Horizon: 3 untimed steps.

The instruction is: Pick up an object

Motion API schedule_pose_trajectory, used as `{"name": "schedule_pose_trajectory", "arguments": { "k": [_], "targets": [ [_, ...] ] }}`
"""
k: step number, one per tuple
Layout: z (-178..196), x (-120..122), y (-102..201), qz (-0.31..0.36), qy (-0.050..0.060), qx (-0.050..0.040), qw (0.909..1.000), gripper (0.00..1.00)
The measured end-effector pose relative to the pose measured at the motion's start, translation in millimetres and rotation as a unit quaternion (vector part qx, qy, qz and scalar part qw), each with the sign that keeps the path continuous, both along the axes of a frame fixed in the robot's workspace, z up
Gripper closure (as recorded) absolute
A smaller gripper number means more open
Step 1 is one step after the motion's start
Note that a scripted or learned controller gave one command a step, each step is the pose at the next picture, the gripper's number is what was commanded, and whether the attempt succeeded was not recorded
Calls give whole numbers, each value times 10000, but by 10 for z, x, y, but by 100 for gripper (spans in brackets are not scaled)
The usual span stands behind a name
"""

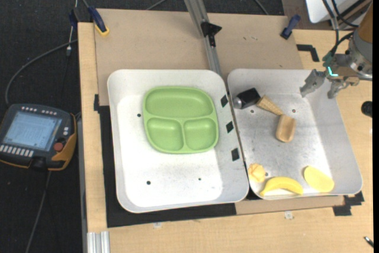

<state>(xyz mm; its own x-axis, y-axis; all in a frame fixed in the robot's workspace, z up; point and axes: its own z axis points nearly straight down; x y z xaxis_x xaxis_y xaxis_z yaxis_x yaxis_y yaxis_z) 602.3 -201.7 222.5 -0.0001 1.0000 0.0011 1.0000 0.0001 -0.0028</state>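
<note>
While nothing is gripped, the hand (324, 83) is seen spread open above the right bin (331, 127), near its far right corner. Within that bin, a black-headed tool with a tan handle (256, 100) lies by the far left corner, with a tan wooden block (285, 128) just beside it. A banana (280, 186), a yellow round piece (318, 179) and a small pale yellow piece (257, 172) are ranged along the near edge. A green divided plate (180, 119) is carried by the left bin (127, 186).

Counted two white bins (177, 195). One green divided plate (180, 119). One banana (280, 186), two yellow pieces (318, 179), two wooden blocks (285, 128), one black-handled tool (247, 97).
</note>
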Motion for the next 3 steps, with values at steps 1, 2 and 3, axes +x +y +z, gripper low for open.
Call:
{"name": "schedule_pose_trajectory", "arguments": {
  "k": [1,2,3],
  "targets": [
    [14,8,0,3,-14,-3,10000,0],
    [-544,85,-44,0,16,3,10000,0],
    [-1078,171,-76,5,16,4,10000,0]
  ]
}}
